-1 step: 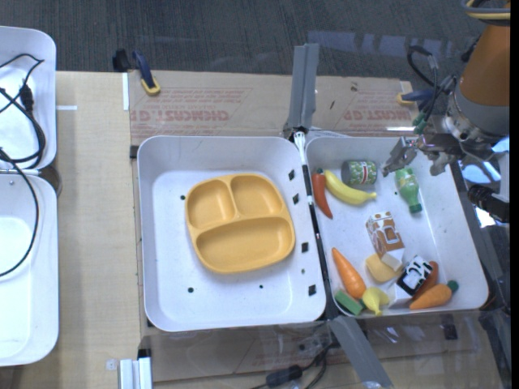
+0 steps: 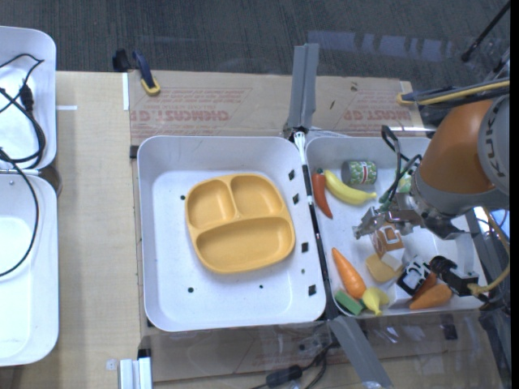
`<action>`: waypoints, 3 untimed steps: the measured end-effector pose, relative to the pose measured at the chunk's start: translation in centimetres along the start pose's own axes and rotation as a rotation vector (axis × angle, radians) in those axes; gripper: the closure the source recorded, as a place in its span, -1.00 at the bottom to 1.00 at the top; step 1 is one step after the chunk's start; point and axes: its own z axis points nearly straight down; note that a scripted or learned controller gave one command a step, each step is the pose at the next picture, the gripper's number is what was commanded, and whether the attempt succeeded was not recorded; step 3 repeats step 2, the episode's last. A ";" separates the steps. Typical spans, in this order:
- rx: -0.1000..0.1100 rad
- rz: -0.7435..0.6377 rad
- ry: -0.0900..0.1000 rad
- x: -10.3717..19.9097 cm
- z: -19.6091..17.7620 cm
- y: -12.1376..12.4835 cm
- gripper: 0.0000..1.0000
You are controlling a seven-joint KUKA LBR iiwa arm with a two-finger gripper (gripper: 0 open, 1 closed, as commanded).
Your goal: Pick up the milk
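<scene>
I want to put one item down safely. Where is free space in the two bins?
Free: the left bin, its white floor all around the yellow divided plate. Crowded: the right bin, with banana, carrot and the hand over them.

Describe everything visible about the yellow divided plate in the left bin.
The yellow divided plate is a rounded-square tray that looks like matte plastic, mustard-yellow all over. Raised ridges split it into three wells: two smaller ones at the far side and one wide one nearer the camera. It lies flat and right side up, turned slightly askew, near the middle of the left white bin, resting on the bin's floor. Nothing lies in its wells, and nothing else touches it.
</scene>
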 end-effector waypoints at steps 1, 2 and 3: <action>-0.001 0.005 -0.001 -0.1 -0.9 0.0 1.00; -0.002 0.088 -0.001 4.6 -8.2 6.1 1.00; -0.002 0.088 -0.001 4.6 -8.2 6.1 1.00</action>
